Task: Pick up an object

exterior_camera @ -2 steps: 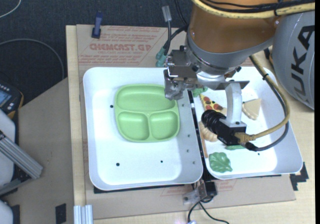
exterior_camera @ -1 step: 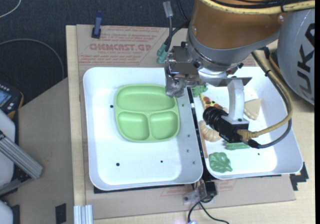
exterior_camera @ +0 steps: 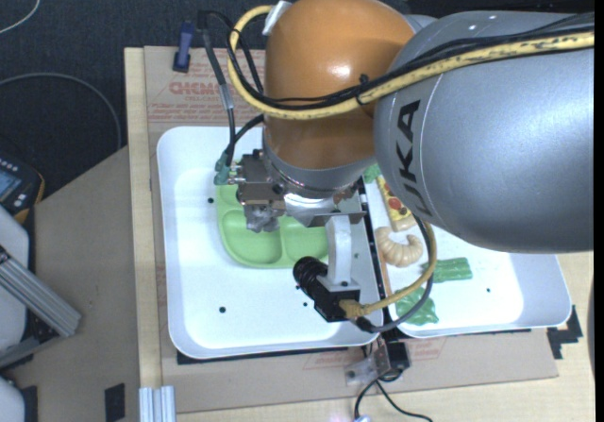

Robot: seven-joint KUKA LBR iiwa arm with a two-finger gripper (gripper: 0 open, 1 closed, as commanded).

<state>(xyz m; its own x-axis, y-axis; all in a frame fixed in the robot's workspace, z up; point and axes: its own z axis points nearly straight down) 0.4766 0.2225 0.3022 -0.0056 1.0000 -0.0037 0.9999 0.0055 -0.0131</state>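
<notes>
A light green, soft-looking object [exterior_camera: 247, 239] lies in the left white bin [exterior_camera: 189, 250], partly covered by the arm. My gripper [exterior_camera: 272, 212] hangs straight over it, beneath the orange band, low in the bin at the object's upper right part. The wrist hides how the gripper meets the object. In the right bin [exterior_camera: 528, 302] lie a pale croissant-shaped piece [exterior_camera: 401, 248], a green leafy piece [exterior_camera: 445, 270] and a yellow and red item [exterior_camera: 392, 207] next to the divider.
The big grey arm [exterior_camera: 491, 118] covers most of the right bin and the back of the left bin. Bare white floor shows at the left bin's front and left. A yellow cable [exterior_camera: 415, 293] loops over the divider.
</notes>
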